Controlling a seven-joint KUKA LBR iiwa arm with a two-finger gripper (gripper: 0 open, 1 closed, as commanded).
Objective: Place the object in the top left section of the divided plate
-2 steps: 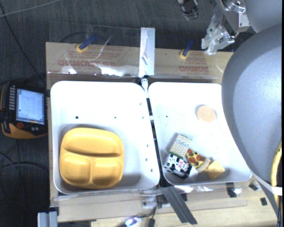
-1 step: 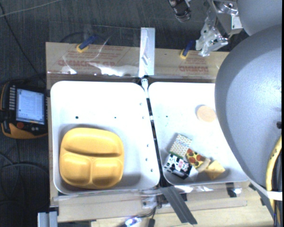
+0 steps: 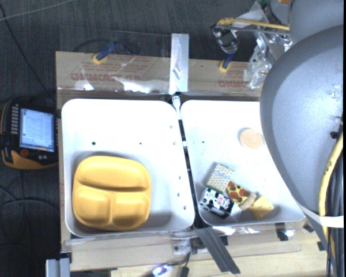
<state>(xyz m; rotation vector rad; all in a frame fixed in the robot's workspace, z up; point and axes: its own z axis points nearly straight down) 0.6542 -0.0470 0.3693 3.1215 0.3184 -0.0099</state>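
A yellow divided plate (image 3: 111, 192) lies in the near part of the left bin (image 3: 121, 120), with one wide section at its far side and two smaller ones at its near side. In the right bin (image 3: 219, 126) a cluster of small toy items sits near the front: a checkered cracker-like piece (image 3: 220, 176), a pizza slice (image 3: 236, 192), a black-and-white patterned block (image 3: 216, 202) and a yellow wedge (image 3: 263, 208). A round tan disc (image 3: 251, 138) lies apart, farther back. My gripper (image 3: 259, 62) hangs beyond the right bin's far edge, well away from all of them.
The arm's big grey body (image 3: 311, 120) covers the right side of the right bin. A metal divider post (image 3: 179, 62) stands at the back between the bins. A handheld pendant (image 3: 29, 134) lies left of the bench.
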